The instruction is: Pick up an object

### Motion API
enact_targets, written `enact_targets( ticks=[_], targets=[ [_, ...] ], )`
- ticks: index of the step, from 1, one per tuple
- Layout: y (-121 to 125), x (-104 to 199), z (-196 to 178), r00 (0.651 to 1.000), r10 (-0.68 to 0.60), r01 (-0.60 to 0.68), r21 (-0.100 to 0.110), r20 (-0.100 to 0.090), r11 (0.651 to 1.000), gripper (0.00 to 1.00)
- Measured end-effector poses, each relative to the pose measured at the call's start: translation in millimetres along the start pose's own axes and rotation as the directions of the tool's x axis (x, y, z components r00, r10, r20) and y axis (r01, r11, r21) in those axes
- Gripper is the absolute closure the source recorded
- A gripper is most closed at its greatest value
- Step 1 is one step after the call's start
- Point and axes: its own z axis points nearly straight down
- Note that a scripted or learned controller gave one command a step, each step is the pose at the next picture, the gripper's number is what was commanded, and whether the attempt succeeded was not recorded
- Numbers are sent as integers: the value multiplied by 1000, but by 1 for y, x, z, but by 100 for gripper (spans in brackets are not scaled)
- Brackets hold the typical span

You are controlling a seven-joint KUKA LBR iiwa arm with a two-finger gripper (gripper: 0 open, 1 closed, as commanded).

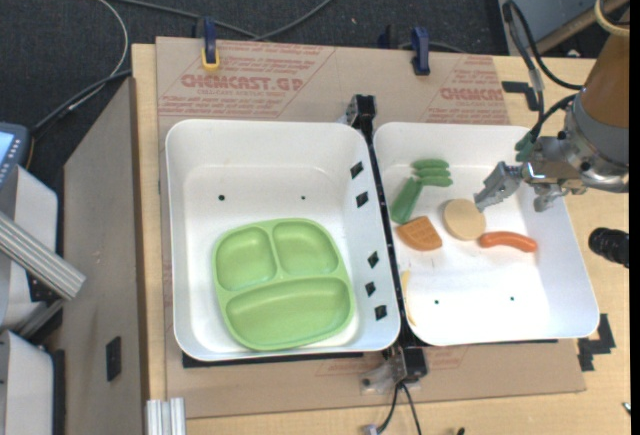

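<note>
A green divided plate lay in the left bin, toward the desk's front edge, its three compartments bare. The right bin sat just beside it, the two rims touching along the middle of the desk. In the rear half of the right bin were four toy foods: a green bean pod lay slanted near the shared rim, an orange wedge-shaped piece sat just in front of it, a round tan piece lay touching or almost touching that wedge on its right, and an orange-red sausage-shaped piece lay just beyond the tan one, toward the desk's right edge. The grey arm came in over the desk's right edge, and its end effector hung above the rear right part of the right bin, near the tan piece and the sausage piece. Its fingers stood spread apart with nothing between them. A yellow clamp and a blue clamp gripped the desk's rear edge.
</note>
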Motion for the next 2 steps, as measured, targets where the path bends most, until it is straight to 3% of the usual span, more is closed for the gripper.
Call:
enact_targets(
  ticks=[1,2],
  targets=[
    [2,0,-6,1000,-3,3,-13,2,1000,0],
    [9,-7,48,1000,-1,1,-7,1,1000,0]
  ],
)
